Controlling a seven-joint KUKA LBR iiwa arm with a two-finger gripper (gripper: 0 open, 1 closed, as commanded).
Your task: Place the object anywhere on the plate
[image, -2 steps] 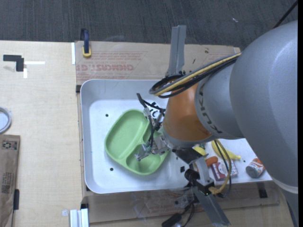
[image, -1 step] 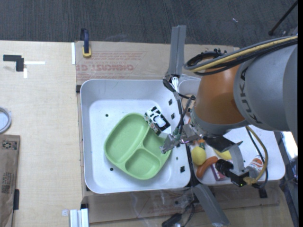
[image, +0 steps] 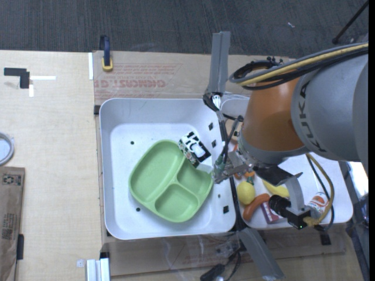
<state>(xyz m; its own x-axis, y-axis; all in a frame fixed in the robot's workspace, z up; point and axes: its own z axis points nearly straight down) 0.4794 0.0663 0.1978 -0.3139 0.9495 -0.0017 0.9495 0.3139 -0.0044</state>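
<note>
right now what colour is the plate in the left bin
Light green, a divided plate, seen best in the camera view.

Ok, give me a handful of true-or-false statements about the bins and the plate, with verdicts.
1. The green plate lies in the left bin. True.
2. The plate has one undivided well. False: ridges split it into three compartments.
3. A black-and-white object sits at the plate's upper right rim. True.
4. The yellow item rests on the plate. False: it lies in the right bin.
5. The arm enters from the left. False: from the right.
</note>
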